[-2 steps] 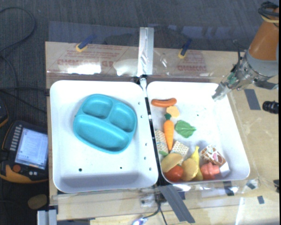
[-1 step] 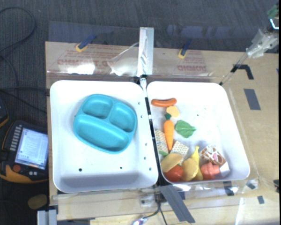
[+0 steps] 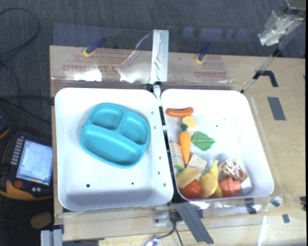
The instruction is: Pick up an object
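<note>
The right white bin (image 3: 256, 137) holds several toy foods. A red sausage (image 3: 179, 111) lies at its far left, with an orange carrot (image 3: 185, 140) and a green leaf (image 3: 202, 140) below it. Near the front edge sit a checkered cracker (image 3: 196, 161), a yellow banana (image 3: 211, 178), a red tomato (image 3: 192, 189) and a cake slice (image 3: 235, 170). My gripper (image 3: 278, 27) is at the top right corner of the camera view, well outside both bins and far from every item. Nothing shows between its tips.
The left white bin (image 3: 72, 183) holds a blue divided plate (image 3: 115, 133). A clear plastic sheet (image 3: 143, 65) with yellow clips lies behind the bins. A handheld pendant (image 3: 28, 163) rests on the floor at left.
</note>
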{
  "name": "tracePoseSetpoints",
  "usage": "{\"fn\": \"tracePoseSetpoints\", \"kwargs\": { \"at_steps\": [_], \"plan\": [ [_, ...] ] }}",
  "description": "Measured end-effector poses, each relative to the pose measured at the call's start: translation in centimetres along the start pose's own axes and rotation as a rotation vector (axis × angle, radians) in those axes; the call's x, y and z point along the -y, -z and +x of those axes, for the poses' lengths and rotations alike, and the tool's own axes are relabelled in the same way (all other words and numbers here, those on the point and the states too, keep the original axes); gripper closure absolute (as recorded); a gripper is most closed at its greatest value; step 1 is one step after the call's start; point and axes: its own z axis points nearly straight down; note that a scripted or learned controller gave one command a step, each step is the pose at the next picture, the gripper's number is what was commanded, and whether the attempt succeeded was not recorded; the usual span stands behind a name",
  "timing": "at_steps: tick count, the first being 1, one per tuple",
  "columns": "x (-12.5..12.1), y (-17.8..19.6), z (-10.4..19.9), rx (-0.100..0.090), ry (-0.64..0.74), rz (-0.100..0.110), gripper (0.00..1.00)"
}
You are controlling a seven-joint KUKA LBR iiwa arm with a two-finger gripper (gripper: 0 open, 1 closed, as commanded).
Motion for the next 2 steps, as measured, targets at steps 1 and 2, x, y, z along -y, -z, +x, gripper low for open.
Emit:
{"fn": "tracePoseSetpoints", "kwargs": {
  "at_steps": [1,2],
  "plan": [
    [0.0,0.0,0.0,0.0,0.0,0.001,0.0],
    [3.2,-16.1,-5.0,0.0,-0.138,0.003,0.0]
  ]
}}
